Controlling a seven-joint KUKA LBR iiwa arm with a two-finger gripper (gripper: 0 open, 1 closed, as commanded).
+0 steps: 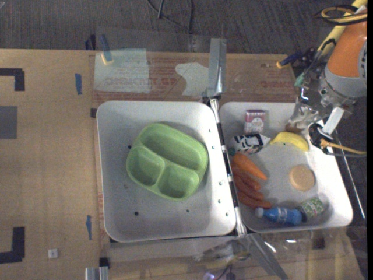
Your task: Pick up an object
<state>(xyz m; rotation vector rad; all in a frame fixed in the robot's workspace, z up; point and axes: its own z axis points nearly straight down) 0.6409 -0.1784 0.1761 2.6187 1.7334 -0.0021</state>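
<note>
The grey arm with its orange band reaches in over the far right corner of the right-hand shallow white plastic bin (341, 206), and the two-finger gripper (303, 116) hangs at that bin's far edge, just above and beside the curved yellow banana (291, 140). Whether it is open or closed cannot be told from this slanted view, and nothing can be seen held in it. The step in hand looks like the approach to a grasp, with no object yet lifted.

The banana is the nearest candidate; it lies near the far right of the bin, smooth and curved, so a grasp would probably need the gripper lowered squarely across its narrow width to keep it from rolling out. Just beside it toward the divider sits a small black-and-white patterned carton (250, 142), and behind that a small pink-and-white box (254, 121) stands against the far edge. Tapered orange carrots (249, 167) lie stacked along the bin's left edge. A flat round tan disc (302, 178) rests near the middle right, low and hard to pinch. Along the near edge lies a blue plastic bottle (282, 215), touching a small green-labelled container (313, 207).

The left-hand white bin (111, 156) carries a light green moulded plastic tray with three compartments (167, 161), set at a tilt near its centre.
</note>
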